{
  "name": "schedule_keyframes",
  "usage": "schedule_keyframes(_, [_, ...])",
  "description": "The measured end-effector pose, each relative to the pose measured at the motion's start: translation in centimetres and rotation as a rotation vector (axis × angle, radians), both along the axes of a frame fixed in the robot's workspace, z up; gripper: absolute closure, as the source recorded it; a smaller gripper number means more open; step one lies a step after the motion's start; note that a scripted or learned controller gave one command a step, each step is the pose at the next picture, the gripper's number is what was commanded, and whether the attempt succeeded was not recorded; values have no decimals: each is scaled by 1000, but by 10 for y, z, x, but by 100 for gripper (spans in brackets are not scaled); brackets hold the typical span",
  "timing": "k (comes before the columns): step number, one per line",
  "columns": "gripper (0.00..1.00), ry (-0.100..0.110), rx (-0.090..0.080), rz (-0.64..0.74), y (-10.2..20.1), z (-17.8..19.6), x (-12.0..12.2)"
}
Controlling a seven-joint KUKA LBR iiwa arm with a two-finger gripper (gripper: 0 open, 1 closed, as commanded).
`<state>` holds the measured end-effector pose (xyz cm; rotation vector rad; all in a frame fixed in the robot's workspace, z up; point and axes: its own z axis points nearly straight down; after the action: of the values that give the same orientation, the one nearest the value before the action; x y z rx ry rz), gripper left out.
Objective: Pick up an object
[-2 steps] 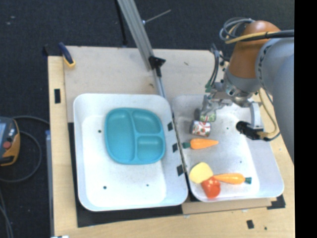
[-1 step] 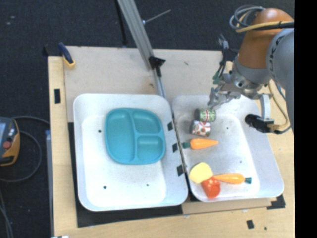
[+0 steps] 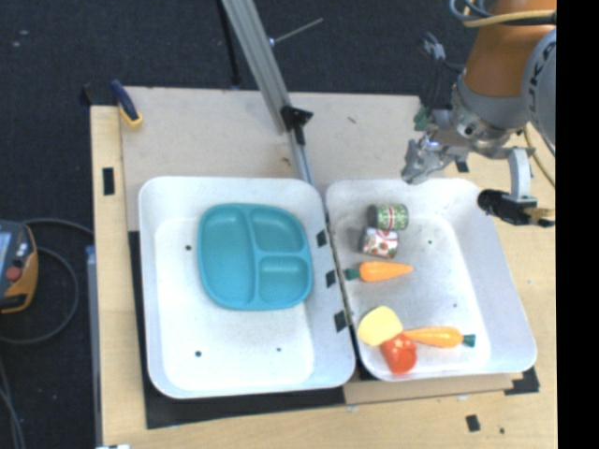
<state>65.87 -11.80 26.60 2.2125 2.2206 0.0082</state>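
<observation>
Plainly, the left bin (image 3: pixel 168 344) holds a teal tray (image 3: pixel 255 255); hand (image 3: pixel 416 171) aperture unclear.

Fixed overhead camera, slanted down, both bins (image 3: pixel 168 204)

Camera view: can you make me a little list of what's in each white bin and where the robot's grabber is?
left bin: a teal divided plate
right bin: a green can, a small red-and-white can, two toy carrots, a yellow piece, a red piece
cans: close together near the bin's far left
yellow and red pieces: touching, near front edge
gripper: above the right bin's far rim, holding nothing visible
task state: nothing picked up yet
</observation>
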Motion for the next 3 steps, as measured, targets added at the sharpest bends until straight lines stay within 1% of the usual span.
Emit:
schedule_keyframes(1, [100,5,1,1,-1,5,1])
schedule_keyframes(2, [100,9,0,0,42,-9,-28])
schedule_keyframes(3, [100,9,1,1,89,-22,-51])
